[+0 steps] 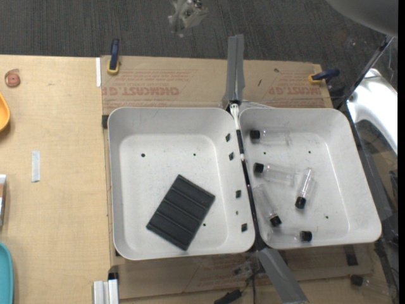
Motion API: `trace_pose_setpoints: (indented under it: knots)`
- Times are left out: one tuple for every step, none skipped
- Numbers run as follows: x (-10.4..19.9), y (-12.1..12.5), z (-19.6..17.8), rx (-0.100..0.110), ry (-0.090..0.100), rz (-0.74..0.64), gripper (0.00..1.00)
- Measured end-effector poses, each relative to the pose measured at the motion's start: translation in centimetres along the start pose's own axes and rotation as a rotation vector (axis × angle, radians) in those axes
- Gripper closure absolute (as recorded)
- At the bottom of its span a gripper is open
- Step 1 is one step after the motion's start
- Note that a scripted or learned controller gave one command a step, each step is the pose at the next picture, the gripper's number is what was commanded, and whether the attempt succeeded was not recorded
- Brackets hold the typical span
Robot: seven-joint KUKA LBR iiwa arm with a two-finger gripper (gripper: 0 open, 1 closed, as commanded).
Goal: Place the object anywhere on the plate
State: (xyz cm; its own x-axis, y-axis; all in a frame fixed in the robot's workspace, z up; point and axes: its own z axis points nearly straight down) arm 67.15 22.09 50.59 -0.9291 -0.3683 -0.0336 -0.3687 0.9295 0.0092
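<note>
While one plate (181,211) lies, five vials (304,188) scatter.

Lab bench, white bins (120,170), clear vials (304,187)

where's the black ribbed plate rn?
The black ribbed plate lies flat in the left bin, toward its front-right area, turned diagonally. The clear vials are all in the right bin.

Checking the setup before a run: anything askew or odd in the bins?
Nothing damaged or spilled. The black ribbed plate lies skewed to the left bin walls. In the right bin, clear vials with black caps lie on their sides, pointing various ways.
</note>
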Motion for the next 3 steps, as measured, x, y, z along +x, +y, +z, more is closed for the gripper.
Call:
trace_pose_setpoints:
  knots:
    - [-0.1,-0.1,-0.9,-0.001,-0.005,0.002,1.0]
    - [-0.3,-0.1,-1.8,-0.003,-0.009,0.004,1.0]
    - [-0.4,-0.2,-2.8,-0.004,-0.014,0.006,1.0]
